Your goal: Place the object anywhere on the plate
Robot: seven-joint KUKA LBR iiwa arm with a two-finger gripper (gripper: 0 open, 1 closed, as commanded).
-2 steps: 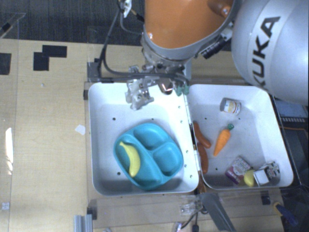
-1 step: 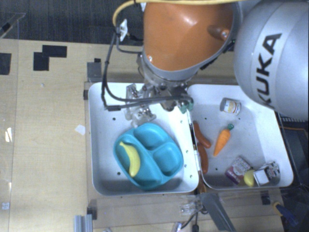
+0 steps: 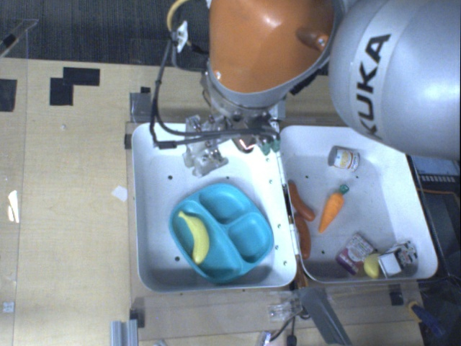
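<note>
Banana [image 3: 194,238] in plate [image 3: 238,254] left compartment, tool [image 3: 205,157] above bin's [image 3: 144,215] far edge

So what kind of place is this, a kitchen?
More likely a robot test lab: a big KUKA arm hangs over two white bins, with toy-like food such as a carrot and a banana on a blue plate.

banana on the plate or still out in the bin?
On the plate. The banana lies inside the left compartment of the blue plate, within its rim, in the left bin.
</note>
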